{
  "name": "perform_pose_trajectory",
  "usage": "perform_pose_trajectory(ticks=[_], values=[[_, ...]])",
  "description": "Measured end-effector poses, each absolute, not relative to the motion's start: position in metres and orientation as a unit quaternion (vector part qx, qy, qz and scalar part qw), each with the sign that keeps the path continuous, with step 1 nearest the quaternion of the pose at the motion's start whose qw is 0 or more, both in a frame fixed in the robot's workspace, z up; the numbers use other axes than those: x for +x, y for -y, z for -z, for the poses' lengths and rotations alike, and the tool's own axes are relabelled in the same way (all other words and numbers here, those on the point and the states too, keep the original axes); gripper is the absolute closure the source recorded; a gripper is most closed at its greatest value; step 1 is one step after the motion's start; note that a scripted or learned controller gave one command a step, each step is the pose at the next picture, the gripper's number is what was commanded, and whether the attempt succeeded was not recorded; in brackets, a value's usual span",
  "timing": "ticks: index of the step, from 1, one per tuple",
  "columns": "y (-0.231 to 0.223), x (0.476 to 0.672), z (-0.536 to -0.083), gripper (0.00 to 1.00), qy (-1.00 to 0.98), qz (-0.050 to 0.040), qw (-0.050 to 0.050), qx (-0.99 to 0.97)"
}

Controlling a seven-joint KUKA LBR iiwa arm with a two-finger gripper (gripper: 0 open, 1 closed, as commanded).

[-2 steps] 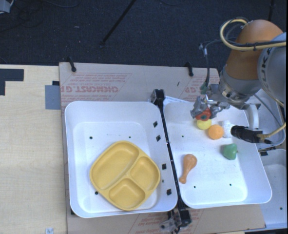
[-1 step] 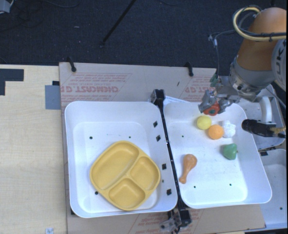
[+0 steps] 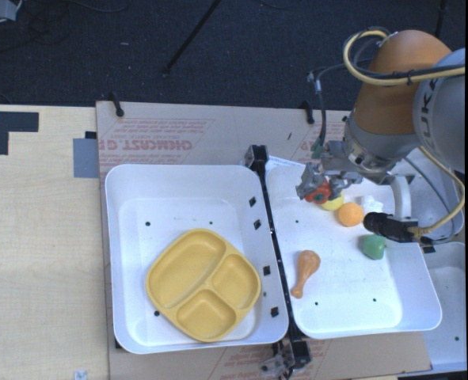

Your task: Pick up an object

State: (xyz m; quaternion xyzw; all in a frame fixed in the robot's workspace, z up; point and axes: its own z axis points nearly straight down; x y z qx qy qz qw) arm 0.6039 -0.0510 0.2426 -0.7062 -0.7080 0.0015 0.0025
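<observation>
In the right bin (image 3: 352,311) lie a tan toy drumstick (image 3: 305,270), an orange ball (image 3: 350,215), a green toy (image 3: 372,247) and a yellow piece (image 3: 332,203) with a red-orange bit beside it. My gripper (image 3: 319,187) hangs low over the bin's far left part, right at the red and yellow pieces. Whether anything sits between its fingers is hidden. A yellow divided plate (image 3: 203,284) lies in the left bin (image 3: 131,212).
A black divider (image 3: 267,236) runs between the two bins. The arm's orange band (image 3: 396,81) and cables hang over the right bin's far corner. A black part (image 3: 388,226) of the arm juts over the bin near the green toy.
</observation>
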Motion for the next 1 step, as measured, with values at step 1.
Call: perform_pose_trajectory(ticks=[1], values=[[0.011,0.5897,-0.2441,1.0,0.708,-0.0015,0.002,-0.706]])
